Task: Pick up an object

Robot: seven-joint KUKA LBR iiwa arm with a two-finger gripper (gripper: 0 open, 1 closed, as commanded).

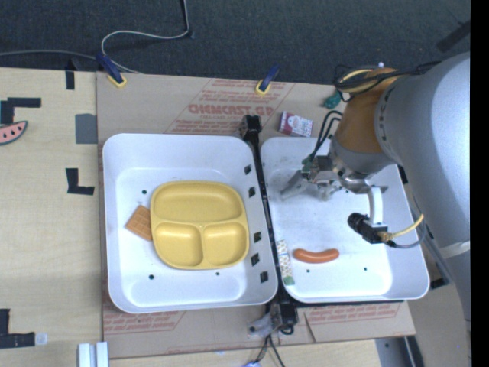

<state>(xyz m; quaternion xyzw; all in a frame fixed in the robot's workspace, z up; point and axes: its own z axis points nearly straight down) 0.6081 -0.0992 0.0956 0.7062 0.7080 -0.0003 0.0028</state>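
Observation:
A toy hot dog sausage [315, 256], orange-red, lies in the right bin [397, 277] near its front edge. My gripper [293, 186] hangs over the back left part of that bin, its grey fingers pointing left and down, some way behind the sausage. Nothing shows between the fingers. A yellow divided plate [200, 224] fills the middle of the left bin [122, 174], and a tan cracker-like piece [139, 222] pokes out from under its left side.
The grey arm with its orange band [359, 121] covers the right bin's back right corner. A small red packet [294, 124] lies on the cardboard behind the bins. A black clip [250, 126] sits at the bins' shared back edge.

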